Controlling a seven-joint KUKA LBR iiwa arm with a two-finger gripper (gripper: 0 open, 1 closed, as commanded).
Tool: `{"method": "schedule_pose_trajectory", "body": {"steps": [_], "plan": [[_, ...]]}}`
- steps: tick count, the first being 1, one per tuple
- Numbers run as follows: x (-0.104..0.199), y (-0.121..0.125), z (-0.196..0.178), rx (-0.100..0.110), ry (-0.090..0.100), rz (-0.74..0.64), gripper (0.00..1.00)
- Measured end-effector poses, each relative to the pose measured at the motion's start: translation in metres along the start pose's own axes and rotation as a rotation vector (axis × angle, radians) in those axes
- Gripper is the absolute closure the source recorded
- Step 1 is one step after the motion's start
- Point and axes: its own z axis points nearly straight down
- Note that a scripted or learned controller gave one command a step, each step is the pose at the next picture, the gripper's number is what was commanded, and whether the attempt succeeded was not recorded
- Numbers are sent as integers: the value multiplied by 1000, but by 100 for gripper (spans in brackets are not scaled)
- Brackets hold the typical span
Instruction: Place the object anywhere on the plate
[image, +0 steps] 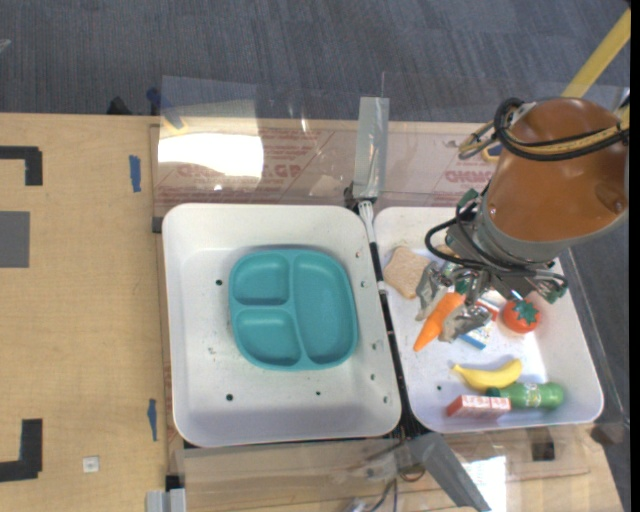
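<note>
teal plate (294, 308) is seen in left bin (190, 300); grey carpet is seen beyond the wooden bench (75, 300).
gripper (455, 300) is lowered over carrot (437, 319) in right bin (575, 345); its grip state cannot be told.

Robotics lab: taped plywood bench (70, 330), clear shield (300, 150), white bins (190, 240).

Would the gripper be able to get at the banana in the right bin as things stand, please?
Probably yes. The banana lies uncovered on the bin floor, apart from the carrot and just above the bottle. The gripper hangs close by over the same bin, nothing between them.
</note>
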Motion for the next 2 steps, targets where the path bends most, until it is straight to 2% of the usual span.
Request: {"method": "schedule_pose_trajectory", "body": {"steps": [1,2], "plan": [[-88,52,5,-2,-2,14,100],[-86,49,5,1,-2,19,0]]}}
